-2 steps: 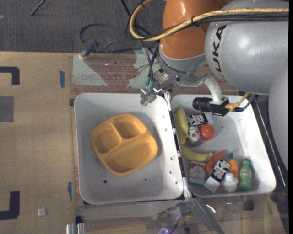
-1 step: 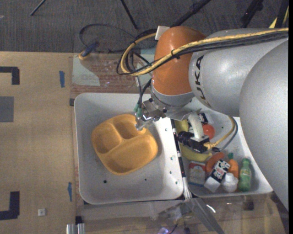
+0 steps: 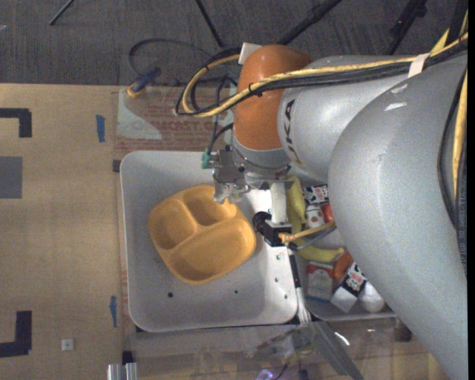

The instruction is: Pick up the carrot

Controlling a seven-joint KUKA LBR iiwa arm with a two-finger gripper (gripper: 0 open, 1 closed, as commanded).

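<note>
Nearest the camera lies the front wall of the left white bin (image 3: 211, 315), with the brown worktop (image 3: 59, 245) stretching away to its left, marked with black corner shapes and short blue tape strips (image 3: 99, 128). On the floor of this bin sits a yellow divided plate (image 3: 202, 236) with three compartments, slightly tilted in the view and closer to the bin's far right part.

Just right of it, past the wall between the two bins, the right white bin (image 3: 349, 315) is crowded and largely covered by the grey arm (image 3: 401, 185). At its near end stand small white cartons with red and black print (image 3: 320, 280). The carrot (image 3: 343, 262) shows as a short orange piece among them, just beyond the cartons, beside a banana (image 3: 319, 253) and partly hidden under the arm. A second yellow banana-like piece (image 3: 296, 208) lies farther back along the dividing wall.

The gripper (image 3: 226, 191) hangs over the left bin, at the far right rim of the plate, well apart from the carrot. It is seen from behind its mount, so whether the jaws are spread or pressed together cannot be told, and nothing is seen between them. Above it sits the orange band (image 3: 260, 104), wrapped by yellow and black cables (image 3: 223, 104).

Farthest back is dark carpeted floor (image 3: 111, 22) with black stand legs
</note>
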